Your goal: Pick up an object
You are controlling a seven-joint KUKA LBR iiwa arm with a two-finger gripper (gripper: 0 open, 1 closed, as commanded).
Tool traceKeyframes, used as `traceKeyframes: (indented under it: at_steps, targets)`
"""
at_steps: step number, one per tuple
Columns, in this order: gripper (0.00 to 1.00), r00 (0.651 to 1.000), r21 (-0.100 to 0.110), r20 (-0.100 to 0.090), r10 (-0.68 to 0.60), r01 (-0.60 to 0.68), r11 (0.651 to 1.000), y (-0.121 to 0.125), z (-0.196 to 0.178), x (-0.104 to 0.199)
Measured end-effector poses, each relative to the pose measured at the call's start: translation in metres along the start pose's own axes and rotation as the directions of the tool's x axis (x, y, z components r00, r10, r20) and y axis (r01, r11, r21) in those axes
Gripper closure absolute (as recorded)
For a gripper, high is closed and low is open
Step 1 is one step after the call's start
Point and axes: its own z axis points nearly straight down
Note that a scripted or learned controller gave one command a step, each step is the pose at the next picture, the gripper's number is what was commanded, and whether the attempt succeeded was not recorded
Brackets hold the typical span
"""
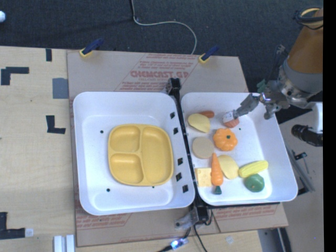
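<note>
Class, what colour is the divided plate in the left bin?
Yellow: the plate shows clearly in the camera view.

I see two white bins: the left bin (86,140) carries a pale yellow divided tray (140,154); the right bin (273,151) carries the coloured toy food; an orange pumpkin (224,139) with a green stem; an orange carrot (216,170) with a dark green tip; a yellow corn cob (253,167); a green round piece (254,183); a tan disc (202,147); a pale yellow wedge (199,122); a yellow cheese-like square (203,177). The cardboard (157,75) under the bins is brown with red lettering; blue-and-yellow clamps (92,46) sit at its upper corners; the arm (307,51) at upper right shows grey with an orange band; a white cable (168,22) crosses the dark carpet.
</note>
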Motion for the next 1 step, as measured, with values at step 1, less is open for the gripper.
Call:
traceKeyframes:
  at_steps: [1]
  targets:
    - [0.00,1.000,-0.002,-0.002,0.002,-0.002,1.000,-0.0345,0.1769,0.0360]
